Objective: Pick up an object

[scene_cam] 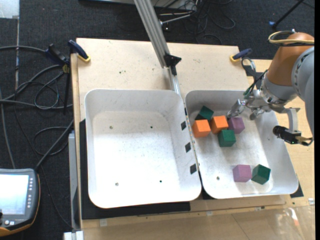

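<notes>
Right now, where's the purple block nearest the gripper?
The small purple block lies in the right white bin, toward its far end, just below the gripper, touching an orange block with a green block beside it.

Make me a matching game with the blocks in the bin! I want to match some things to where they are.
Things:
1. purple block
2. green block
3. orange block
4. gripper

Places:
A. leftmost of the cluster, by the bin's left wall
B. above the purple block in the cluster
C. near the bin's front edge, beside a green block
D. just below the second orange block

Pairs: 1-C, 2-D, 3-A, 4-B
</notes>
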### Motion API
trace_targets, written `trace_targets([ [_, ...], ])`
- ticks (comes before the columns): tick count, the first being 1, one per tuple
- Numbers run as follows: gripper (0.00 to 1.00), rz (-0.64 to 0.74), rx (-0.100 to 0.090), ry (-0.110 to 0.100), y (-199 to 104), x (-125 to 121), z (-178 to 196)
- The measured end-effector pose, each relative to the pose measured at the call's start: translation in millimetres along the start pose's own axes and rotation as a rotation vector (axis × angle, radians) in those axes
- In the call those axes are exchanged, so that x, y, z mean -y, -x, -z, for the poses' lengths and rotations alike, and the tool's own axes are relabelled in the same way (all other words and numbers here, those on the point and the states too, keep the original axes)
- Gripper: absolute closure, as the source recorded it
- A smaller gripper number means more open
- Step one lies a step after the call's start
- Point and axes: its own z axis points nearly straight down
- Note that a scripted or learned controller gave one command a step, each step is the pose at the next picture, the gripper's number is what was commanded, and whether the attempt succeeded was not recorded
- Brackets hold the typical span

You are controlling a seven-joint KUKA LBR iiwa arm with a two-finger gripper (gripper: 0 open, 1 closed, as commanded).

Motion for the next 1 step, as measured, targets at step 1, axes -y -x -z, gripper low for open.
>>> trace_targets([
  [1, 1.0, 0.001, 0.001, 0.004, -0.2, -1.1, 11.4],
])
